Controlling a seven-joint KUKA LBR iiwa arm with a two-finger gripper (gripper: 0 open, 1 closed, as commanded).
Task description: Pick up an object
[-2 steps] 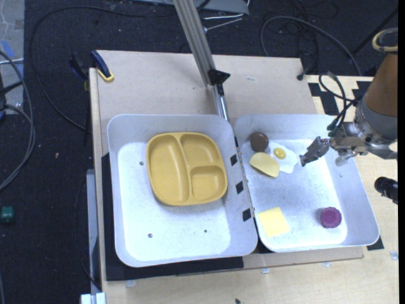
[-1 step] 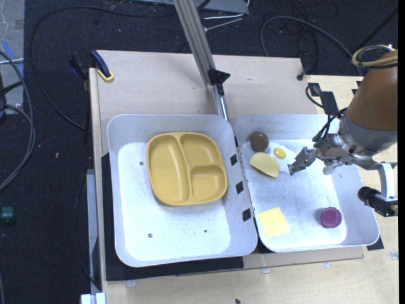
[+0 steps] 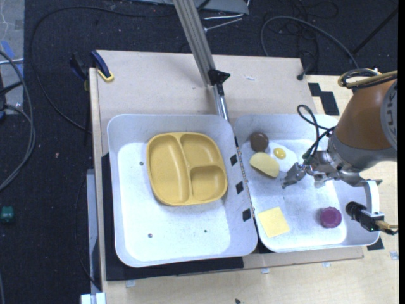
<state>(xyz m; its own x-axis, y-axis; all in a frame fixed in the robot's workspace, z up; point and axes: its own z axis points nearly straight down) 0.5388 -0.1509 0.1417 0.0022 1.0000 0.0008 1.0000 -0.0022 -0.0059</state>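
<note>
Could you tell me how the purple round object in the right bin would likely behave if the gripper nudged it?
The purple object looks rounded and small, so it would probably roll or skid on the bin floor. It sits near the rim, which might stop it.

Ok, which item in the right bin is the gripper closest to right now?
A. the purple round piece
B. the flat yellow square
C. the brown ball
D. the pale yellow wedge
D: the gripper sits just right of the pale yellow wedge, while the purple round piece, flat yellow square and brown ball lie farther off.
</note>
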